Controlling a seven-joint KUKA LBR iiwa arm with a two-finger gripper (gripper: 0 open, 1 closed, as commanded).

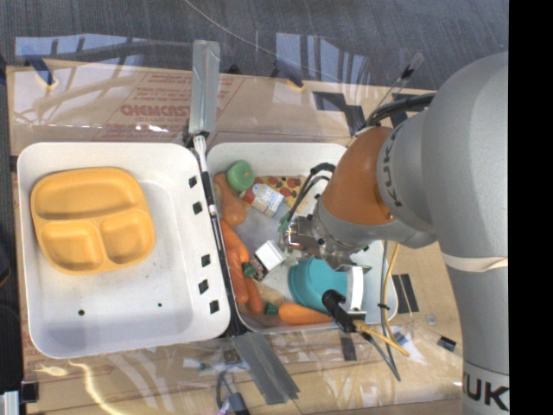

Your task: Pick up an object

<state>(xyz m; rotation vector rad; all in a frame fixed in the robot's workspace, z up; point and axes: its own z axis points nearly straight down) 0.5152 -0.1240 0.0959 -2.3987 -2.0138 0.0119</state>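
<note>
Arm: your grey arm reaches in from the right and bends down over the right bin [276, 152], its orange band above the clutter.
Hand: the hand [294, 239] hangs low among the things in the middle of that bin. The wrist covers most of it, so you cannot tell whether it is wide, narrow or holding anything.
Nearest target: a small white box [270, 255] lies just beside the hand on its left. I judge it the likeliest pick, because it sits closest and stands partly free of its neighbours.
Second candidate: a teal bowl [311, 282] sits under the wrist towards the front, partly hidden by it.
Carrots: several orange carrots [235, 249] lie in a row against the bin's left wall, and one more [302, 315] lies along the front wall. Pressed to the walls like that, they probably leave you little room to close around them.
Far corner: a green ball [240, 175] rests near the back left, with a labelled packet [268, 199] beside it.
Left bin: the left bin [130, 327] holds a yellow divided tray [91, 217], well apart from the arm.
Desk: both bins stand side by side on the desk [104, 102].
Progress: nothing shows lifted yet, so treat the pick as not yet proven.
Risk: the crowding means you may nudge a neighbour instead of gripping cleanly.
</note>
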